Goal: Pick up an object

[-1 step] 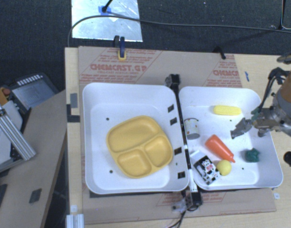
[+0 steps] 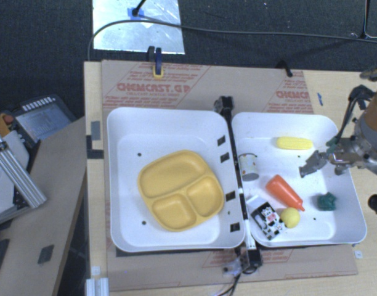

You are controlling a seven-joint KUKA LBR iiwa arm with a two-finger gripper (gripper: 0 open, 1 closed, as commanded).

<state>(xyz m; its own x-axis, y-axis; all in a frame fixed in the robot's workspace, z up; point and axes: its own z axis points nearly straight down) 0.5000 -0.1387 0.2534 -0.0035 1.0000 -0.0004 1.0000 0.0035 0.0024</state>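
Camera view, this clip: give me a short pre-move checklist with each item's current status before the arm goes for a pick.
1. Targets present in right bin: carrot, corn, lemon, green piece: ok.
2. End effector positioned over right bin: ok.
3. End effector carrying nothing: ok, nothing between its fingers.
4. Carrot free of neighbours: not ok, its tip is beside the lemon.
5. Corn isolated for a clean grasp: ok.
6. End effector height above the bin floor: cannot tell.
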